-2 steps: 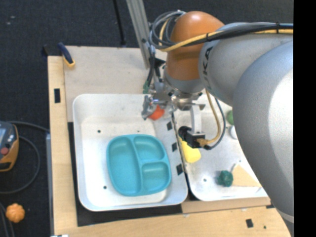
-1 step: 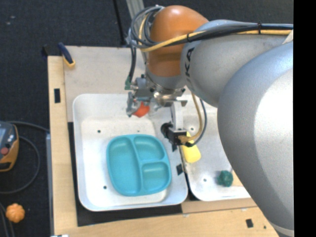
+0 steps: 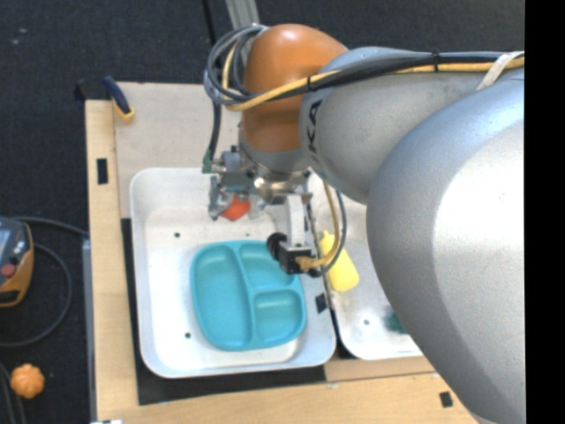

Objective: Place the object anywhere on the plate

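A: Item one, far left, off the desk: we log an orange-and-grey device with a dark cable, and below it a small orange ball on the dark floor.

B: Item two, at the desk's upper left corner: we log a blue-and-yellow clamp.

A: Item three: the left white bin. We find a teal plate with three compartments lying in its lower half, tilted a little against the bin's sides.

B: Item four: the tool, set over the upper part of that bin, just above the plate's top edge. We see a small orange-red object at its tip, over the white bin floor and not on the plate. Whether the tool is spread, pressed together or pinching that object, we cannot tell; the wrist hardware hides the tips.

A: Item five: the arm, grey with an orange band, looped with cables, covering the upper right.

B: Item six: a yellow object lying near the divide between the bins, just right of the plate, partly behind a black bracket.

A: Item seven: the right white bin, mostly covered by the arm. We note a small teal thing at the arm's edge, too hidden to name.
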Robot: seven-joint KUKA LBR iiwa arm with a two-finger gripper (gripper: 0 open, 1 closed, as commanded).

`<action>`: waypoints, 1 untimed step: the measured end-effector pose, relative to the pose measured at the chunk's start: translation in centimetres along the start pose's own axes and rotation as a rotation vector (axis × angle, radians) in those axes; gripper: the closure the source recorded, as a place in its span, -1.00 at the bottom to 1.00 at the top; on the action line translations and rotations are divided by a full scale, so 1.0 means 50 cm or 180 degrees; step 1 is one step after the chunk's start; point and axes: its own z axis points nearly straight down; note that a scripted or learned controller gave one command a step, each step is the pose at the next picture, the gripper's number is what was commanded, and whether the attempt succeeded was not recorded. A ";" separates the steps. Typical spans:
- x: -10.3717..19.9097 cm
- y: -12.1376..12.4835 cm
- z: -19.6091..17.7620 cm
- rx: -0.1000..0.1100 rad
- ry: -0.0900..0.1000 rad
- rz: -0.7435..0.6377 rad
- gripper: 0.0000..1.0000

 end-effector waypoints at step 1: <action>-0.003 0.001 -0.001 -0.0003 -0.0002 0.0007 -1.00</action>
